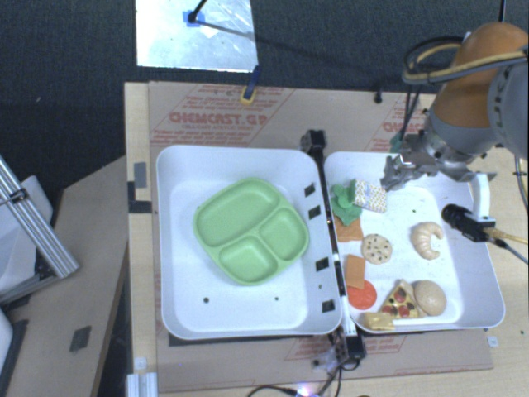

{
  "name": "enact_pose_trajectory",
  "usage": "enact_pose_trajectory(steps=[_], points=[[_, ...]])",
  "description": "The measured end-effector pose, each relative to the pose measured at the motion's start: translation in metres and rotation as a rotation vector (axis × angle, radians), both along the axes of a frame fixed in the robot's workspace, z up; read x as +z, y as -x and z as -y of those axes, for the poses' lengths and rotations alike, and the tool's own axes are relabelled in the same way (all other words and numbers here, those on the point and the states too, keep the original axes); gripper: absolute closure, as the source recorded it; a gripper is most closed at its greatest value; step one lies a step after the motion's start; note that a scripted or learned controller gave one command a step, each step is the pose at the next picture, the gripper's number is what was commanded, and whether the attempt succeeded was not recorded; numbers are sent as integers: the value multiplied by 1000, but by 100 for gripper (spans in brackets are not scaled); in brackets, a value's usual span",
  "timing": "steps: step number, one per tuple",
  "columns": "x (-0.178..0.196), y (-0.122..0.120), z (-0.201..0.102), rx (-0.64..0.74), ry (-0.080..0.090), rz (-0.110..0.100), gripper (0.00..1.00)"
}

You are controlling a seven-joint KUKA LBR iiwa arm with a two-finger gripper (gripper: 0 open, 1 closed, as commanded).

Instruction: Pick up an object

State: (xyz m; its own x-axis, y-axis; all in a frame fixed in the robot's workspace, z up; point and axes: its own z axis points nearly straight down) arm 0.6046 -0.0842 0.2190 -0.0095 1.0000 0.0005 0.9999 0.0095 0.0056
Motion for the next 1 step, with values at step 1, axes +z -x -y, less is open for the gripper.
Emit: enact_pose_trajectory(steps=[1], points=[[-2, -2, -11, -3, 1, -3, 100]])
